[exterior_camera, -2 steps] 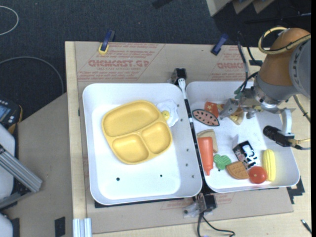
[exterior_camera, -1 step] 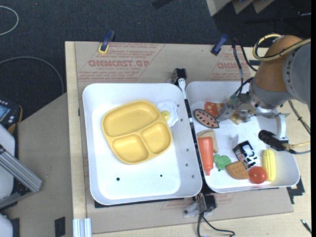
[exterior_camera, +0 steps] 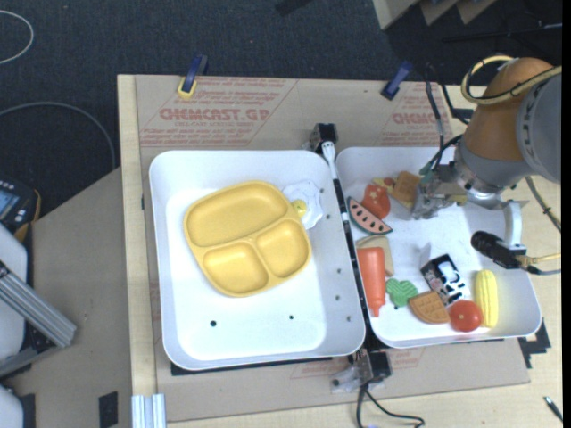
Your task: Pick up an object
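Likely light, rigid and slick, the watermelon slice [exterior_camera: 368, 216] just left of the gripper [exterior_camera: 432, 198] suits an edge pinch; gripper opening unreadable.

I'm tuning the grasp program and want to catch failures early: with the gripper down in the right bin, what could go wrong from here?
1. The gripper sits among crowded toys: tan piece, red piece, watermelon slice. It may nudge them or grab two.
2. It works near the right bin's far wall, so a collision seems possible.
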{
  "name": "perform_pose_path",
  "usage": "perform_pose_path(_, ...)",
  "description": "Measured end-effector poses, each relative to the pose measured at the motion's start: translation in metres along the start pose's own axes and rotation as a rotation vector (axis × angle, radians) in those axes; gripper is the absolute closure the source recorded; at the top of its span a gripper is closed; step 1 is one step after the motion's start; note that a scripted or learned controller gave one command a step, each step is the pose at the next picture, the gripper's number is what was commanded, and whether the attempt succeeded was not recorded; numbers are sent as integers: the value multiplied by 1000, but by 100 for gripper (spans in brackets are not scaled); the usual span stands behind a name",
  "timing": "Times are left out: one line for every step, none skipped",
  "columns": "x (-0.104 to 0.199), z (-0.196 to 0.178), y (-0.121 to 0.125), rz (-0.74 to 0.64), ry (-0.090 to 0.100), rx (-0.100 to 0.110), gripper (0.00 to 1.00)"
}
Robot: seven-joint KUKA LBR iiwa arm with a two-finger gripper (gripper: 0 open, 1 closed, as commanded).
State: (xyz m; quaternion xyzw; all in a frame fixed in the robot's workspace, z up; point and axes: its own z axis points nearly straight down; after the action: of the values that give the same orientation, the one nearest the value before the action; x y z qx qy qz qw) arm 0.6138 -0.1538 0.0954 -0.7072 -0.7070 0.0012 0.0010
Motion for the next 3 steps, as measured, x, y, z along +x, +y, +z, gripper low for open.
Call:
perform_pose_path(-1, -44, -4, 1, -1, -8, 100)
perform_pose_path(-5, -88, -2, -1, -2, -10, 100)
perform_pose_path(-5, -133, -1, -1, -2, -10, 100)
